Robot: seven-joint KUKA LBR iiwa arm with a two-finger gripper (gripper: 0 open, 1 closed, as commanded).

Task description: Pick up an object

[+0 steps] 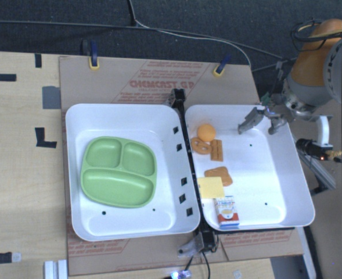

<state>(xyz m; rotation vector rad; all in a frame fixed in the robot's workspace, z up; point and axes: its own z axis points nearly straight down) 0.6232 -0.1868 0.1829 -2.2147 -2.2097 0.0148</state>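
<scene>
The claw [260,122] is hanging open and empty at the right bin's [287,173] upper edge. The orange ball [205,132], lying center frame, looks light and smooth; squeezing across its middle seems safest.

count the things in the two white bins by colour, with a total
Green, the sectioned plastic plate: 1
Orange, the round ball: 1
Brown, the ring, bar and toast-like slice: 3
Yellow, the flat square: 1
White and red, the small carton: 1
Total: 7
</scene>
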